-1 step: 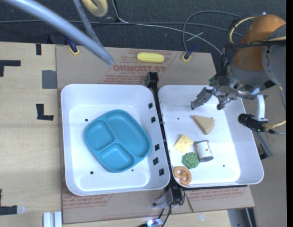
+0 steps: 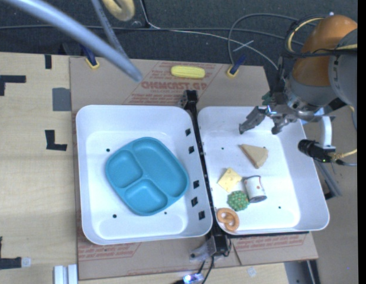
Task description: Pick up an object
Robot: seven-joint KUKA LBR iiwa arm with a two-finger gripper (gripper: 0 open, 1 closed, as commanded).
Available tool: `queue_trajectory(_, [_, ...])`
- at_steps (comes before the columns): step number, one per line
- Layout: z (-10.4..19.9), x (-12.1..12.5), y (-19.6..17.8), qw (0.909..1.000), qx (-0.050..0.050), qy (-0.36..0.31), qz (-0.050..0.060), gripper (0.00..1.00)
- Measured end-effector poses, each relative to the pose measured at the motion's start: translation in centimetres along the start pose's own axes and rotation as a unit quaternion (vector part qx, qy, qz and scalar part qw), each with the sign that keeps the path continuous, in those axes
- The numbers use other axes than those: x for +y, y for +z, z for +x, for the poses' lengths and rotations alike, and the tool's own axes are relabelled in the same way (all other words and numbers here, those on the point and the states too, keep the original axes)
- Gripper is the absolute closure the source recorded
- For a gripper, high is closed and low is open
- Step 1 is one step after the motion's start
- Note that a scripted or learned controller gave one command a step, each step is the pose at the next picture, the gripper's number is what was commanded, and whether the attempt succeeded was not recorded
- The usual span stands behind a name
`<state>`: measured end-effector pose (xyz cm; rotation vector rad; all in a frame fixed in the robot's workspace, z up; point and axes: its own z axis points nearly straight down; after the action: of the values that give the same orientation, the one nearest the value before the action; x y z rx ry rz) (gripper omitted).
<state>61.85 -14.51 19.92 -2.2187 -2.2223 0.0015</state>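
Even, bright overhead light, soft shadows inside the white bins (image 2: 88,158), slight overall softness, mild glare.

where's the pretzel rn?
In the camera view, the pretzel lies at the near-left corner of the right bin, just below the green broccoli piece and beside the divider.
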Motion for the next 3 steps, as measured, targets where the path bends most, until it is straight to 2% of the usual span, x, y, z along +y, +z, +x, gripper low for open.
queue_trajectory(2, [-0.1,0.8,9.7,1.0000,-0.001,0.000,0.002,0.00])
queue_trajectory(3, [-0.1,0.9,11.5,1.0000,-0.001,0.000,0.000,0.00])
